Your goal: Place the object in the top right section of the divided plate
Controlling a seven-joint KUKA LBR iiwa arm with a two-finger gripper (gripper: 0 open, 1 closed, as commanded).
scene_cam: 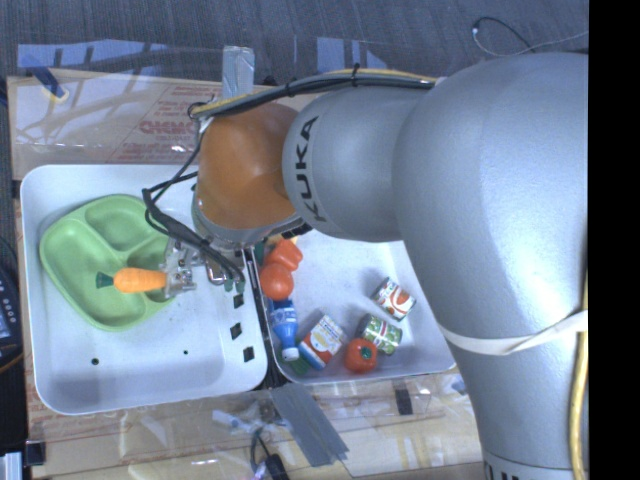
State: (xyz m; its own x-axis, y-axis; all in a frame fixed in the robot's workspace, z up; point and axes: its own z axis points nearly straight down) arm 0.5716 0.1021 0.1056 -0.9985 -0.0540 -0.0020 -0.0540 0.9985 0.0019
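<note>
Gripper (180, 276) low over green divided plate (75, 243) in left bin (60, 368), jaws clamped on toy carrot (138, 281). Carrot hangs above lower compartment near divider. Risk: release here, carrot rolls into wrong section.

Dark grey carpet floor (120, 3); cardboard-covered bench (80, 108), taped edges.

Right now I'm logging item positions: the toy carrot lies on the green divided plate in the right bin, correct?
Not quite. The camera view shows the carrot on the green divided plate, but that plate sits in the left bin, not the right one. The gripper is at the carrot's end.
</note>
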